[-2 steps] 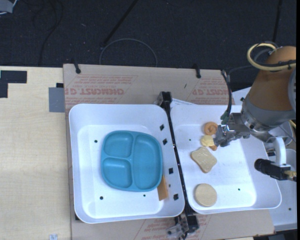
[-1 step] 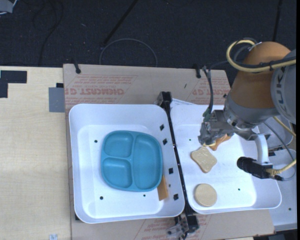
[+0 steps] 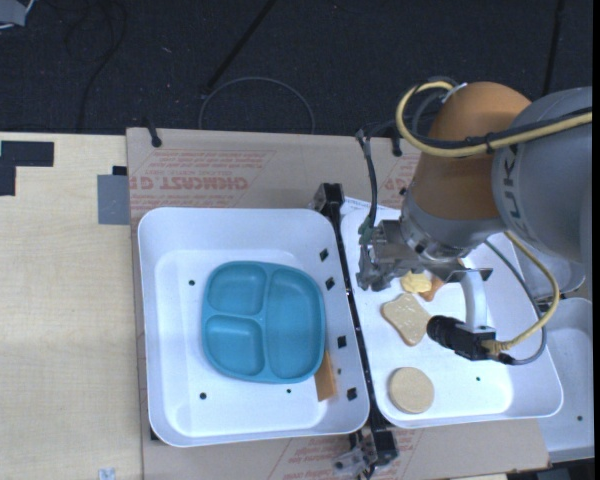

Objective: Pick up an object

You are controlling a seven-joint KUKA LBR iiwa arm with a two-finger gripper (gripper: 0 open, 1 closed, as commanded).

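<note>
In the right bin (image 3: 540,388), my gripper (image 3: 373,268) hangs low near the bin's left wall at its far end. Just right of the gripper lies a small yellow piece (image 3: 416,283) with an orange bit beside it. A tan slice shaped like bread (image 3: 407,319) rests a little nearer the camera. A round tan disc (image 3: 411,390) lies at the bin's near side. The arm's orange band (image 3: 470,158) and grey body cover the far right part of this bin.
The left bin (image 3: 170,268) holds a blue divided plate (image 3: 263,320), and a thin brown stick (image 3: 326,376) leans by that bin's right wall. A black connector with a yellow cable (image 3: 462,338) hangs from the arm over the right bin.
</note>
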